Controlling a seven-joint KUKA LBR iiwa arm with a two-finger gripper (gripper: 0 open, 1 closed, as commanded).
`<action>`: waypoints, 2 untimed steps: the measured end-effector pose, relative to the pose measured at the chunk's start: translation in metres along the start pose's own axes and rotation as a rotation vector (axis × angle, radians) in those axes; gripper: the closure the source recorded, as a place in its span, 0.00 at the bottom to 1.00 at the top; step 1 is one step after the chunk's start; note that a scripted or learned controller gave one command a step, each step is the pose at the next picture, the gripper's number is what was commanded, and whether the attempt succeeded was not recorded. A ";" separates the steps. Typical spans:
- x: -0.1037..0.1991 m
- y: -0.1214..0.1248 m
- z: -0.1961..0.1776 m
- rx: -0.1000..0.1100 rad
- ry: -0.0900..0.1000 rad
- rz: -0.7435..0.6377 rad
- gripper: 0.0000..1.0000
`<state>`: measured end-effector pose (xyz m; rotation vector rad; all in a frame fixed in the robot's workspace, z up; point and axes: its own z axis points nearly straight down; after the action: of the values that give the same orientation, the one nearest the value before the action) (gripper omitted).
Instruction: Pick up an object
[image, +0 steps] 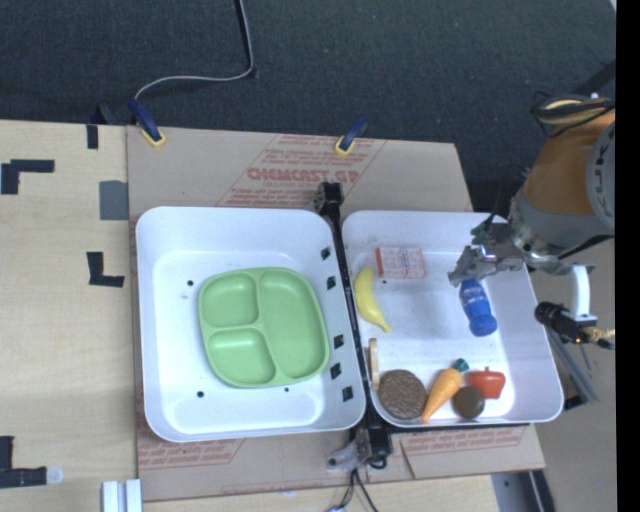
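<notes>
Desk carries cardboard sheet and two white bins side by side, largest things here. Left bin, well off from the hand on the far side of the divider, holds a green sectioned plate. Right bin is the one the hand is in. Arm comes in from the right edge, orange band up top, wrist bent down and inward over the bin's right rim, so the hand sits low at the bin's upper right. Blue bottle lies directly below the hand, its top end touching or just under the hand, long axis running straight away from the hand toward the near edge of the bin, slightly slanted. Likely target, judging by closeness. Whether the hand is apart, together or clamped on the bottle: cannot tell, too small and dark. Next, well apart from the hand: banana by the divider, small printed packet level with the hand toward the divider. Past the bottle along the bin's near edge: brown round cookie, carrot, red tomato-like piece, small brown ball. Next move looks like a short drop and close across the bottle's width.
</notes>
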<state>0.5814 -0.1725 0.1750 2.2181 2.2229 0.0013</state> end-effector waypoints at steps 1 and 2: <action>-0.039 -0.006 0.087 0.002 -0.001 0.002 0.00; -0.026 -0.061 0.088 -0.004 -0.002 0.002 0.00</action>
<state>0.5211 -0.1991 0.0866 2.2168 2.2180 0.0033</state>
